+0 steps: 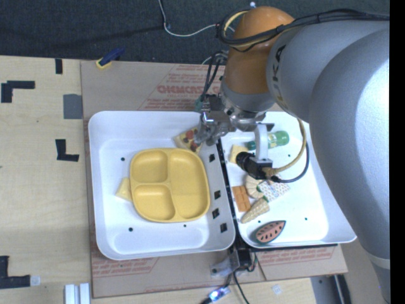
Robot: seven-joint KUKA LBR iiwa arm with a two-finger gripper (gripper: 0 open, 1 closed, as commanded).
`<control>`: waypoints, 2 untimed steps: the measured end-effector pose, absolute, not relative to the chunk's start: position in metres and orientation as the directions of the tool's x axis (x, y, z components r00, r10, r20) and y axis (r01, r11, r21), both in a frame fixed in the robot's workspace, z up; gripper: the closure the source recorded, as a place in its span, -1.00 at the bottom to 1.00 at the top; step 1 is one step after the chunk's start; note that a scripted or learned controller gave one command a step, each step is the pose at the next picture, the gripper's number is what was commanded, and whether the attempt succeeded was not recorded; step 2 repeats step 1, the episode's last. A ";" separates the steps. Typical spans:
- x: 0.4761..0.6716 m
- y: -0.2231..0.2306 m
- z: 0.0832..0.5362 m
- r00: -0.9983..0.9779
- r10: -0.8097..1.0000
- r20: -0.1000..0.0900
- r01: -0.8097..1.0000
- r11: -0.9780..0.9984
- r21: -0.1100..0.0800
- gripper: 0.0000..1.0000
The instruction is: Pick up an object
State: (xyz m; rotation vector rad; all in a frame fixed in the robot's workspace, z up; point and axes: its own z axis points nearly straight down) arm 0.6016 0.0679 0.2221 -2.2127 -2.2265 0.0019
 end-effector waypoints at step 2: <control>0.608 0.060 0.225 -0.002 1.000 0.000 1.000 0.002 -0.002 1.00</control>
